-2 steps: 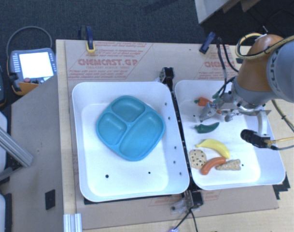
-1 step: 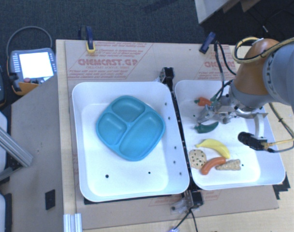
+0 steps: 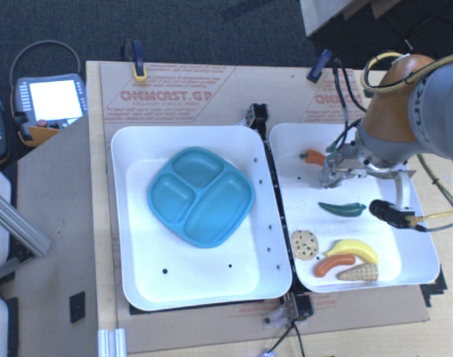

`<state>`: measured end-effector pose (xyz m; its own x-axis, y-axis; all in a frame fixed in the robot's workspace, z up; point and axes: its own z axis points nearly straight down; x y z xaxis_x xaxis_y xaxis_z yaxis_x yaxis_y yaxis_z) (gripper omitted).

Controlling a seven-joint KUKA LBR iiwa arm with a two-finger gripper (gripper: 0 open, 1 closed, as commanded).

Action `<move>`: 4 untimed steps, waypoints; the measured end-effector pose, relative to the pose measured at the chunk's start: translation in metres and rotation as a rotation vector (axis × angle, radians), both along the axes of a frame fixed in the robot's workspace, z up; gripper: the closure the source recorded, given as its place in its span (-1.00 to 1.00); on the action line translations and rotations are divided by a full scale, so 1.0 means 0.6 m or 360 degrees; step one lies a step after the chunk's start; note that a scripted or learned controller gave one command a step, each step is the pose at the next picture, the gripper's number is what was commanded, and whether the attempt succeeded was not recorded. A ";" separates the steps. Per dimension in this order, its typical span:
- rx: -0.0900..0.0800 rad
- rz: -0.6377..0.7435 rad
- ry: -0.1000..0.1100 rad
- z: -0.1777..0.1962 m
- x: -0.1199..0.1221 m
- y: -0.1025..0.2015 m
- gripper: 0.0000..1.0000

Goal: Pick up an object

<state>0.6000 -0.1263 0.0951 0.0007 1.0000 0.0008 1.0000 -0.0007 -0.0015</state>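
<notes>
Gripper over the right bin's far end, beside a toy carrot

The gripper point(image 3: 332, 175) hangs just right of the small carrot point(image 3: 312, 157) in the right bin point(image 3: 427, 270); whether it is open or closed I cannot tell. The carrot looks light, rigid and probably slick plastic, best pinched across its middle.

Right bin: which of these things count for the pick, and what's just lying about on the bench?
For the pick, in the right bin:
carrot, beside the gripper
green pepper
cookie
banana
sausage
cone

Lying about:
blue divided plate in the left bin
pendant screen
clamps
</notes>
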 end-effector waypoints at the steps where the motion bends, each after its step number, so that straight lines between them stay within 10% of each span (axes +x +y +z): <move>1: -0.0005 -0.0001 -0.0014 0.100 -0.008 -0.009 1.00; 2: -0.0005 0.0003 -0.0014 0.190 -0.005 -0.010 1.00; 4: -0.0001 0.0009 -0.0008 0.200 0.027 0.148 1.00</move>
<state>0.6159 -0.0373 0.2149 -0.0050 1.0000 0.0004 1.0000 0.0050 0.0038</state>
